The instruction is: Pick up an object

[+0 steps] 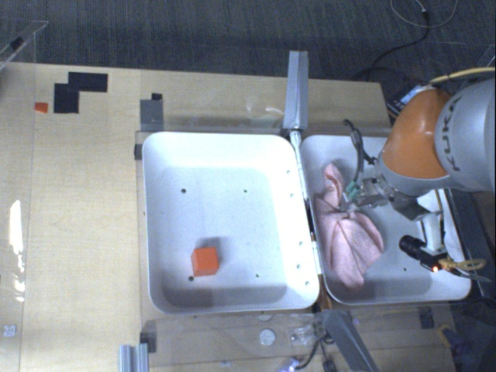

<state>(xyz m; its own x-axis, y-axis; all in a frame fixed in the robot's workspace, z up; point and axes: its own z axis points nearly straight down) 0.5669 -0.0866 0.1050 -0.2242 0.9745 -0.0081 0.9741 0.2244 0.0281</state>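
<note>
A crumpled pink cloth (353, 242) lies along the left side of the right bin (407, 289), with a narrow fold reaching up toward the bin's far wall. My gripper (353, 198) is down on the upper part of this cloth, and the cloth looks gathered beneath it. The arm's orange band (415, 142) sits just behind, over the bin's far right. In the left bin (217, 138) a small orange block (205, 261) rests near the front left, far from the gripper.
A grey metal post (296, 91) rises at the seam between the bins. Black markers (77, 90) and a tiny orange square (41, 108) sit on the wooden bench at the far left. A black fitting with cables (422, 248) hangs over the right bin's right side.
</note>
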